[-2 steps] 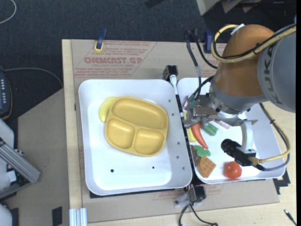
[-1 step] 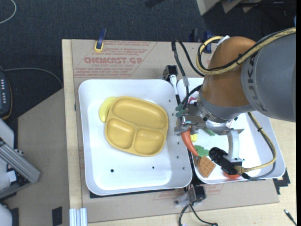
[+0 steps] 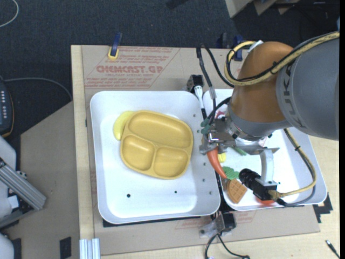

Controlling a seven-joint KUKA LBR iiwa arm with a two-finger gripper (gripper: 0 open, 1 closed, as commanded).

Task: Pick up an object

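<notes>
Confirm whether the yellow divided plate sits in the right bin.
No, the yellow divided plate lies in the left bin.

yellow divided plate (image 3: 156, 143) | white bins (image 3: 108, 161) | orange carrot (image 3: 217, 165) | orange-banded grey arm (image 3: 280, 90)

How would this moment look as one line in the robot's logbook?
arm over right bin | gripper beside carrot | yellow plate in left bin

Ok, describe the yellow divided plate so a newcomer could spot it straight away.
Start at the left white plastic bin, the one farther from the grey and orange arm. The yellow three-compartment plastic plate lies in its middle, partly covering a smaller flat yellow piece. It is the biggest item in either bin, far larger than the orange carrot-shaped toy.
</notes>
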